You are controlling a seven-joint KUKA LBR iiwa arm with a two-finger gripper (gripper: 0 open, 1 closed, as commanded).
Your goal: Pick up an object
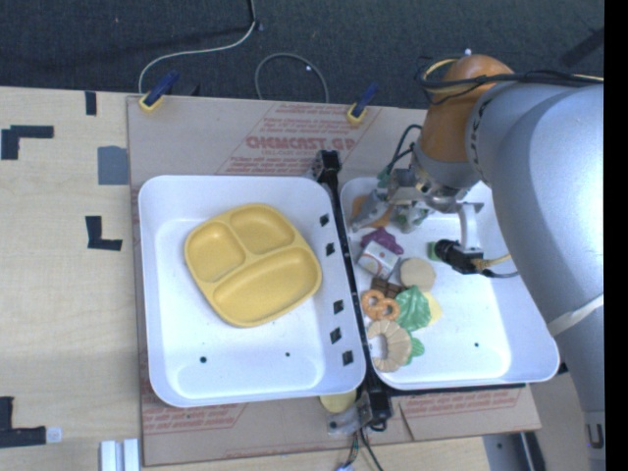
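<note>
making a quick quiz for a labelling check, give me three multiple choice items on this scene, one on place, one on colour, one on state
1. Where does the yellow tray lie?
A. left bin
B. right bin
C. on the bench outside the bins

2. What colour is the band above the arm's wrist?
A. blue
B. orange
C. green

3. How does the tray rest?
A. flat, compartments up
B. propped on edge
C. upside down

Answers:
1 A, it sits inside the left bin.
2 B, the orange band shows above the tool.
3 A, its three compartments face up.

arm (549, 184): grey rounded casing | orange band (453, 116) above wrist | black cables
</note>
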